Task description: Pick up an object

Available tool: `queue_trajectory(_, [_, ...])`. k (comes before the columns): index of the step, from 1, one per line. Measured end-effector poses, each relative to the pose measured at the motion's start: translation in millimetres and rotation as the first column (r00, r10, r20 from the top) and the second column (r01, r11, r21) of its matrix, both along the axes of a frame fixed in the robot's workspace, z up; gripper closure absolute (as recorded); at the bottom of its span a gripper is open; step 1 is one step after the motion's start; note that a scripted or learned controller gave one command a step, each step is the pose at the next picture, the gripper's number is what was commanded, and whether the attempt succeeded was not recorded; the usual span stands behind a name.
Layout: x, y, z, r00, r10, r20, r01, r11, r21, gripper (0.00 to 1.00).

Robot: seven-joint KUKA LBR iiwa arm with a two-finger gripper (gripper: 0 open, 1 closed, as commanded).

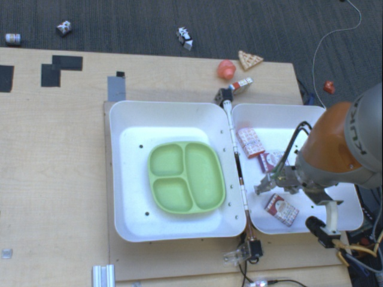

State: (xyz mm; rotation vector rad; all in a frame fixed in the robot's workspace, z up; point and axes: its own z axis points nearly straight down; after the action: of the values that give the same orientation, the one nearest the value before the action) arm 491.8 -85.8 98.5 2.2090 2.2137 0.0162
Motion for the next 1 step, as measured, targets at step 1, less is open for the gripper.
queue_trajectory(1, [1.6,0.9,10.5,1.000,0.001,0.004,-0.001,1.000,0.001,1.00])
